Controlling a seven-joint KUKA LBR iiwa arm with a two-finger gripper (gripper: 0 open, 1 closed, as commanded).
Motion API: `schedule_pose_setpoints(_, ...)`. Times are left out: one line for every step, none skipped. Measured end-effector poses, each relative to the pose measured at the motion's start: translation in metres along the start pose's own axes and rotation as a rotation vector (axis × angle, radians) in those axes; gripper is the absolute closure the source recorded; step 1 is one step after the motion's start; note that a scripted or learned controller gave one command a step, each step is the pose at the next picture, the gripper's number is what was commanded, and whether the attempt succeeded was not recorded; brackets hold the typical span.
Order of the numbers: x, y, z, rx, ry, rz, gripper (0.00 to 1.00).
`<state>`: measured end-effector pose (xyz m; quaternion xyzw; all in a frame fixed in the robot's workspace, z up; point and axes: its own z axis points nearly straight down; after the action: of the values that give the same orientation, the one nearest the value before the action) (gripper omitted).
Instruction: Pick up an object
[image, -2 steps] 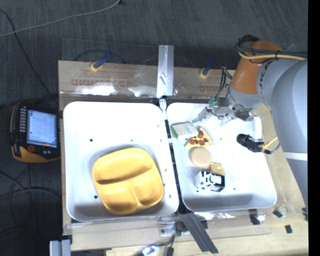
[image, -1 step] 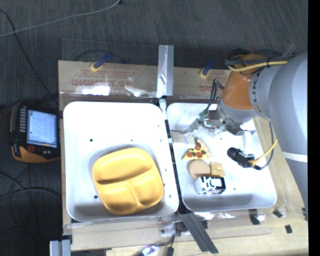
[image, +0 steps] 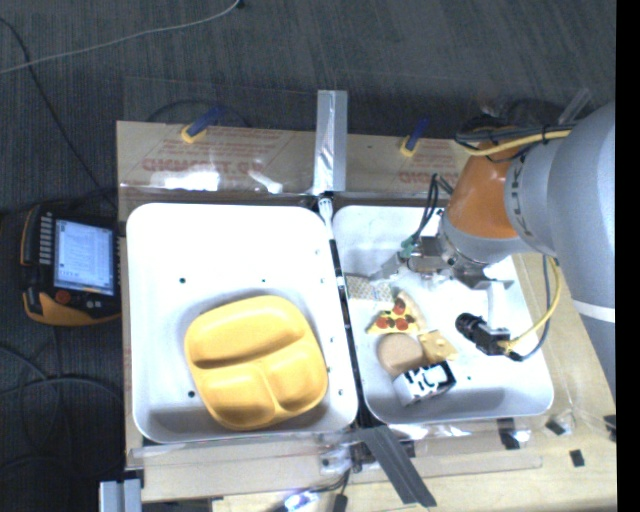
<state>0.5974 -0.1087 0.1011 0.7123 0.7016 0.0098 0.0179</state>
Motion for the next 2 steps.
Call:
schedule_pose_setpoints(0.008, -0.013, -0.042, 0.042, 0.015, -0.242, 0.00)
schedule_pose_setpoints(0.004, -0.057, 0.009, 0.028, 0.015, -0.297, 0.00)
